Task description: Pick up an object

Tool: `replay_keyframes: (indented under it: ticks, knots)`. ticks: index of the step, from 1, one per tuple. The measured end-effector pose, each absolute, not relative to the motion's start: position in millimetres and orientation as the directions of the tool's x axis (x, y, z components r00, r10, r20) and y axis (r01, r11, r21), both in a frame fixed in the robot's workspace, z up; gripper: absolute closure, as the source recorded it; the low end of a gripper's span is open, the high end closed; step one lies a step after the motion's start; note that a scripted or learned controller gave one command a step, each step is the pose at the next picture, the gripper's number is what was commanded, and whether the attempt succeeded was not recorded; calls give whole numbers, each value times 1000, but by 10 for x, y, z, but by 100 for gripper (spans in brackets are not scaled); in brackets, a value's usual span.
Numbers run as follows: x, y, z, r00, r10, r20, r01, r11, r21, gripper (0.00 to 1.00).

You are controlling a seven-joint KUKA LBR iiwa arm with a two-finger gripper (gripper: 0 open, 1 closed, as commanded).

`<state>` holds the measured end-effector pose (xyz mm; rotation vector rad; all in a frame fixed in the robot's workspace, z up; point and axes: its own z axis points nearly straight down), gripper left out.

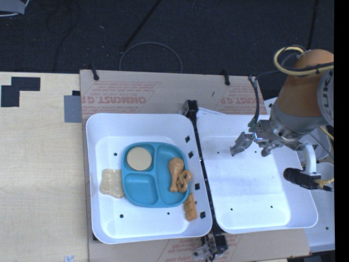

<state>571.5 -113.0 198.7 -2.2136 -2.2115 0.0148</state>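
The grey two-finger gripper [252,146] hangs over the upper part of the right-hand shallow white bin [294,214], fingers spread and nothing between them; every candidate lies to its left, across the black divider, in the left-hand shallow white bin [103,127]. Nearest (judging by the slant view) are the tan twisted pretzel-like piece [178,174] on the blue three-compartment plastic plate [143,192], long axis running top to bottom of the frame, and the small orange-brown block [190,207] just below-right of the plate; the round beige disc [138,158] and pale bread-like slice [112,183] lie farther left.

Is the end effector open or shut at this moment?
Open. The end effector hovers above the right bin with its two fingers spread apart and nothing between them.
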Motion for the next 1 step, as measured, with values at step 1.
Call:
replay_keyframes:
  ticks: [1]
  knots:
    - [5743,-1132,2057,-1,1000,1,1000,1,-4,0]
